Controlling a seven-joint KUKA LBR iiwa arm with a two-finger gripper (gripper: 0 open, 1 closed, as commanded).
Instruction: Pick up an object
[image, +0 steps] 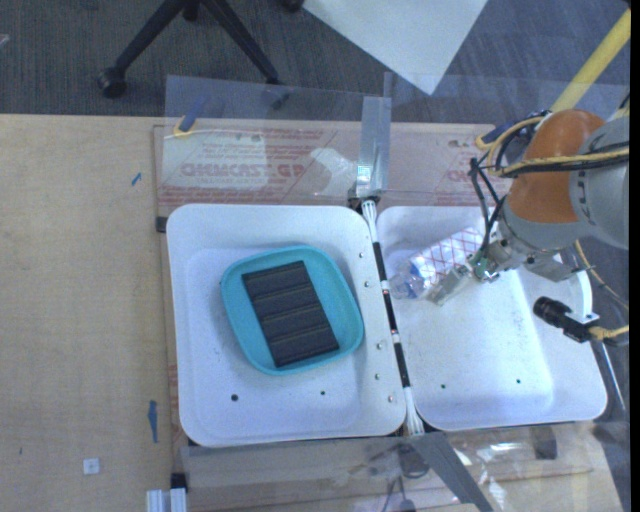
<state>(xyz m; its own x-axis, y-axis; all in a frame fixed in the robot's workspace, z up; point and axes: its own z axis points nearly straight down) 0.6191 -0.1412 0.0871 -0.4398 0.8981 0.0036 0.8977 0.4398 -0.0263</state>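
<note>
In the right bin (500, 370), near its far left corner, lies a crinkled clear packet (440, 256) with a red-and-white checked pattern and a bluish end towards the divider. My gripper (447, 286) reaches in from the right and is low over the packet's near edge, touching or almost touching it. The left bin (200, 400) holds a teal square dish (345, 300) with a dark ridged block (290, 312) lying in it.
The grey arm with its orange band (548, 170) and cables hangs over the right bin's far right corner. A black connector (558, 317) sticks out near that bin's right wall. A clear plastic sheet (260, 160) lies behind the bins.
</note>
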